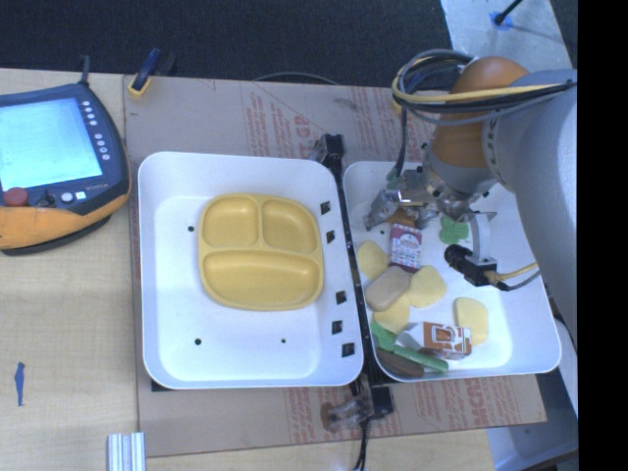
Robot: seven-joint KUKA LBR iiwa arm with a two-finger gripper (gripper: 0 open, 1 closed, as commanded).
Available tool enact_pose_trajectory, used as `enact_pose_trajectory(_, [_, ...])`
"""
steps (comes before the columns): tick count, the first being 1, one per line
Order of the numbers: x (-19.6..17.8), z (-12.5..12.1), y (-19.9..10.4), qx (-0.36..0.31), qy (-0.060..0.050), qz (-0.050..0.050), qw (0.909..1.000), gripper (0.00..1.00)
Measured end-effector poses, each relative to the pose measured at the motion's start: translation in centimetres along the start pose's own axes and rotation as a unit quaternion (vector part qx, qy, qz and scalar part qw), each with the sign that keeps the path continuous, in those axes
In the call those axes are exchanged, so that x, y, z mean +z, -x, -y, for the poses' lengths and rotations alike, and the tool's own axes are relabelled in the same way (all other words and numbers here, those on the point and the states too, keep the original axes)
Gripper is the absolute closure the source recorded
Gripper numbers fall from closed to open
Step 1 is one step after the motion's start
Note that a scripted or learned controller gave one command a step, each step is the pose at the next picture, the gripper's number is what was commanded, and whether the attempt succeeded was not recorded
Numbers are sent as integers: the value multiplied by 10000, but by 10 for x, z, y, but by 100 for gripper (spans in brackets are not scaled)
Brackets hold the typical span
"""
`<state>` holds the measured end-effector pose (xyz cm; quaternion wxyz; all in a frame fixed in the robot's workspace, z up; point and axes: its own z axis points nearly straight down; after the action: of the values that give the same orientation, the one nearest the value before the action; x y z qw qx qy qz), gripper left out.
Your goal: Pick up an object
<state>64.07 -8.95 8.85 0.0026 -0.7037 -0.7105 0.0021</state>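
Your gripper (405, 207) is hanging over the far end of the right bin (520, 356), directly above a small red-and-white carton (404, 246). I cannot tell its state: the wrist is hiding it. The carton is lying flat, touching the pale foam-like pieces (412, 287) just nearer the camera. You are likely dealing with a light, stiff box, slightly crushable and with slick printed faces. Take it across its narrow width, mid-length. The neighbouring pieces are crowding its near end, so a stray finger could nudge them.

Grey arm (535, 165), orange band (476, 116), yellow-black cables (442, 72).
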Motion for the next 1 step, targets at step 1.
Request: enact_pose_trajectory(1, [-4, -17, 5, 11, 35, 6, 10000, 0])
